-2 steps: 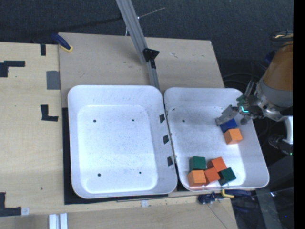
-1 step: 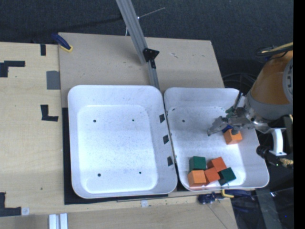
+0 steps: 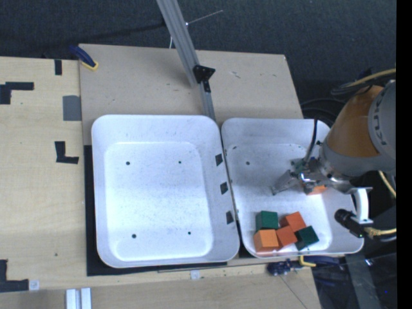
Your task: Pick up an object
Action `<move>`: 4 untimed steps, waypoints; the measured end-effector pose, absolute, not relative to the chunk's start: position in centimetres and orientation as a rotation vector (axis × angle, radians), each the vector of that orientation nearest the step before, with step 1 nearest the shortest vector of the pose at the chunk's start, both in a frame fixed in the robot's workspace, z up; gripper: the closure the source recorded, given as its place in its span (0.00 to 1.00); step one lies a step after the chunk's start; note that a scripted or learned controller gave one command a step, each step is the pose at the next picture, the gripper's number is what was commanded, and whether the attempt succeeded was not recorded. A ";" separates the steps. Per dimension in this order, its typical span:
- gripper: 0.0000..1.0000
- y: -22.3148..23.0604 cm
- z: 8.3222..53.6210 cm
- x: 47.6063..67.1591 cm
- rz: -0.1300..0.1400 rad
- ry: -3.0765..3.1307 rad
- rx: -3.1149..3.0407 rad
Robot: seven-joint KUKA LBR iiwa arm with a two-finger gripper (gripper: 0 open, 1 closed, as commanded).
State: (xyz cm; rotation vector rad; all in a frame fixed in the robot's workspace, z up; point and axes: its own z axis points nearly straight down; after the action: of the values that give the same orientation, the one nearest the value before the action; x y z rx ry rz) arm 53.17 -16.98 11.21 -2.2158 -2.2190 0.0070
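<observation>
Approach step, nothing grasped yet. My tool [image 3: 286,184] hangs low in the right bin [image 3: 257,134]; I cannot tell its opening. The blocks [image 3: 283,232] cluster at the bin's near edge, just below it. Next: shift over them, descend.

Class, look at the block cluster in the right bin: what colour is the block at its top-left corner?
Dark green block, seen in the camera view, touching an orange block below it.

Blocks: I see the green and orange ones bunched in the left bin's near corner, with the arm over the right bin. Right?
Not quite. In the camera view the blocks lie bunched in the near corner of the right bin, not the left bin. The arm is over the right bin, as you said.
</observation>
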 end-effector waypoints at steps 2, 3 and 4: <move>1.00 -16.8 10.1 53.1 0.003 -2.222 -2.216; 1.00 -17.0 14.4 52.8 -0.002 -2.223 -2.222; 1.00 -16.2 19.3 52.4 -0.003 -2.226 -2.221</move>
State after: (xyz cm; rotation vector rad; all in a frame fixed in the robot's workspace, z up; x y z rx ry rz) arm 52.36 -16.16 19.29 -2.2214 -2.2262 -0.0031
